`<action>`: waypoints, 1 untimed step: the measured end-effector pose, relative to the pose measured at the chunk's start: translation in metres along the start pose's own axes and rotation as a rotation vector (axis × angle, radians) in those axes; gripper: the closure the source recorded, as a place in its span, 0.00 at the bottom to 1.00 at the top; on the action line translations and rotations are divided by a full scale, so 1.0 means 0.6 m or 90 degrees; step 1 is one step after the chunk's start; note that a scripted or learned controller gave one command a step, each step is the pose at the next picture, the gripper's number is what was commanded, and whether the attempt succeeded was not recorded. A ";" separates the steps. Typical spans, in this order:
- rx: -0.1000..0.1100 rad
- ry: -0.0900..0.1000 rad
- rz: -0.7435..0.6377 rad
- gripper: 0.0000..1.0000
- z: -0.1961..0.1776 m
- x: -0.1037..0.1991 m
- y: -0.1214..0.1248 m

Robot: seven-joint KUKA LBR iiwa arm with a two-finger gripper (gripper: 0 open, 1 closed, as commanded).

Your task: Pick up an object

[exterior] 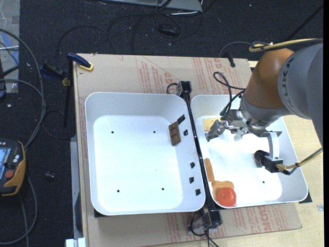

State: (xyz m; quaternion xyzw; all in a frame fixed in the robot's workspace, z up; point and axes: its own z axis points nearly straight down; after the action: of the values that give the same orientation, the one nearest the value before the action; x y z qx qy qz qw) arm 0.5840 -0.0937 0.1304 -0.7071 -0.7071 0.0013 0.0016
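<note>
My gripper [216,131] hangs over the back left part of the right bin [293,189], at the end of the grey arm with its orange band. Just behind and left of it a pale yellow object [207,123] lies against the bin's back left corner. An orange stick [208,170] lies along the right bin's left wall. At its near end sit an orange piece [222,184] and a red round object [226,195]. A brown block [175,134] leans on the right wall of the left bin [97,138].
A black part with a cable [264,159] hangs from the arm over the right bin's middle. Small dark pieces [193,172] dot the left bin's right wall. Cables and a blue and yellow clamp [79,62] lie beyond the bench's back left corner.
</note>
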 end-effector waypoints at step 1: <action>0.000 0.000 0.000 0.00 0.067 0.000 -0.002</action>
State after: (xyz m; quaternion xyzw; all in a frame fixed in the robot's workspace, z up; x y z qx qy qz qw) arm 0.5829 -0.0934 0.0903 -0.7070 -0.7072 0.0012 0.0015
